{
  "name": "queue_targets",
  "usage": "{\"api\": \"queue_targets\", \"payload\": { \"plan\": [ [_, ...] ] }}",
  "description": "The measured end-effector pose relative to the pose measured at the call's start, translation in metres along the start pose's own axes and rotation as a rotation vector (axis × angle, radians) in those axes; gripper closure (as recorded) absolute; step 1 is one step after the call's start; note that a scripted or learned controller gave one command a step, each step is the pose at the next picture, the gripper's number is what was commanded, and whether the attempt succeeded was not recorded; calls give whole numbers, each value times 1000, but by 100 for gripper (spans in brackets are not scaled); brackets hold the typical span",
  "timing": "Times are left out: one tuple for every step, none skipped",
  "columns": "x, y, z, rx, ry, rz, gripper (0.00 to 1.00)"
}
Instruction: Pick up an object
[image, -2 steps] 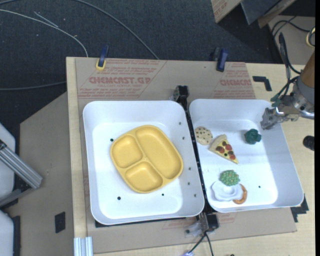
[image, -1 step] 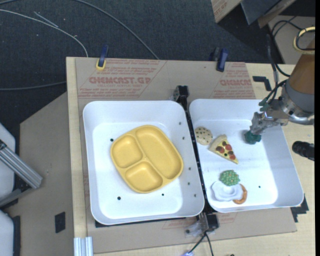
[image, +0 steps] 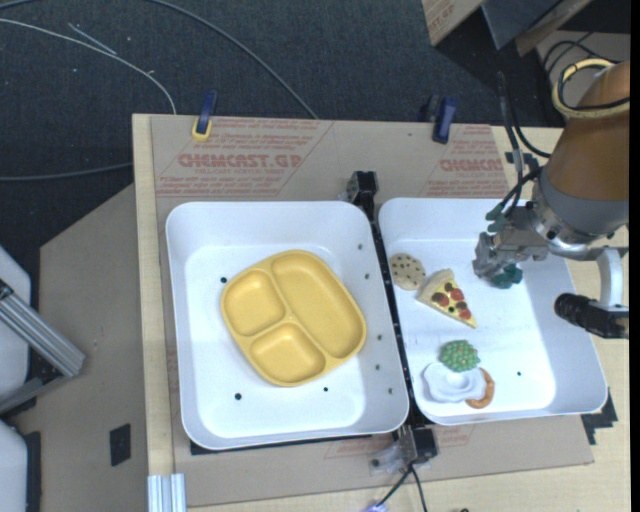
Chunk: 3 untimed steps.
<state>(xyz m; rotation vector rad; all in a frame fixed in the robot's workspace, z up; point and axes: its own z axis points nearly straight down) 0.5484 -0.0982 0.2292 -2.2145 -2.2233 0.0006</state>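
The left bin (image: 190, 300) holds a yellow divided plate (image: 292, 316) with three compartments. The right bin (image: 560, 395) carries the smaller things: a pizza slice (image: 448, 297) near its middle, a round cookie (image: 406, 269) just beside it toward the divider, and at the near edge a white cup-like piece (image: 447, 384) topped by a green broccoli floret (image: 459, 355), with an orange-brown curved bit (image: 482, 392) touching it. The gripper (image: 497, 262) sits low over the bin's far side, directly above a small teal object (image: 509, 276); whether it is clenched or released cannot be told.

Yellow tray (image: 292, 318); red-dotted pizza slice (image: 447, 297); white bins (image: 190, 300).
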Motion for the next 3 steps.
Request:
{"api": "queue_targets", "payload": {
  "plan": [
    [48,-16,-9,0,0,1,100],
    [100,-35,-14,1,-1,1,100],
    [143,-54,-11,1,-1,2,100]
  ]
}}
